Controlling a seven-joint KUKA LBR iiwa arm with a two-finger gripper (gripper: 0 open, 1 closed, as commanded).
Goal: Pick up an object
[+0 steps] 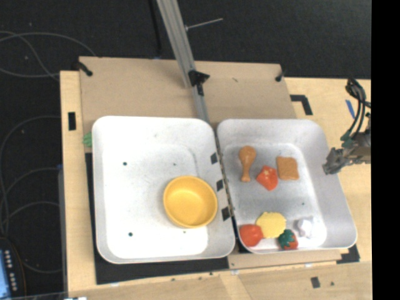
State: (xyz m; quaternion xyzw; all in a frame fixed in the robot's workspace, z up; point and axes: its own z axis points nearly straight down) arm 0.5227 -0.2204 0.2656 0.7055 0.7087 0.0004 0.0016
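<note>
we see the gripper (pixel 332 162) at the right wall of the right bin (pixel 315 130), and we cannot tell its state. it carries nothing yet. we judge it waits there before it chooses. inside this bin lie a toy drumstick (pixel 247 162), a red piece (pixel 267 178), a brown block (pixel 287 168) and yellow corn (pixel 271 224). left of this bin, a yellow bowl (pixel 190 201) sits in the other one. both rest on a wooden bench (pixel 156 89) over dark floor.

A pale wooden worktop (pixel 156 92) sits on a black floor (pixel 75 17) strewn with thin cables (pixel 25 55), a slanted grey metal rail (pixel 178 36) rising from its far edge.
</note>
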